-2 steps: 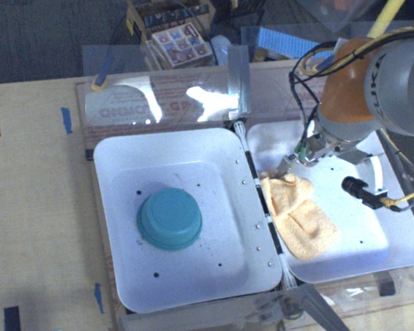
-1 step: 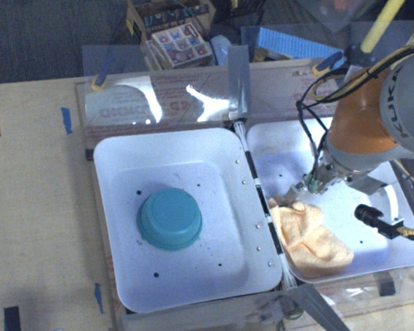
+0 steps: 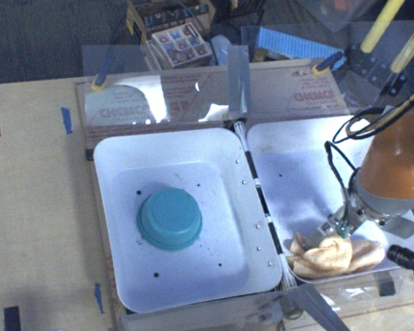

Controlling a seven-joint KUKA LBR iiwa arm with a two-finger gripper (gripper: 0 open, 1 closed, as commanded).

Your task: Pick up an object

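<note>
A teal round bowl (image 3: 170,218) lies upside down in the middle of the left bin (image 3: 118,163). A tan, crumpled cloth-like object (image 3: 334,256) rests along the near edge of the right bin (image 3: 294,152). My gripper (image 3: 338,226) is low in the right bin, right above the tan object's top, with the orange-banded wrist (image 3: 398,167) behind it. The arm's body hides the fingers where they meet the object.
A clear plastic wall (image 3: 214,98) stands behind both bins, with a metal divider (image 3: 239,77) at its middle. A black cable (image 3: 337,162) loops off the wrist over the right bin. Clutter and boxes sit beyond the bench.
</note>
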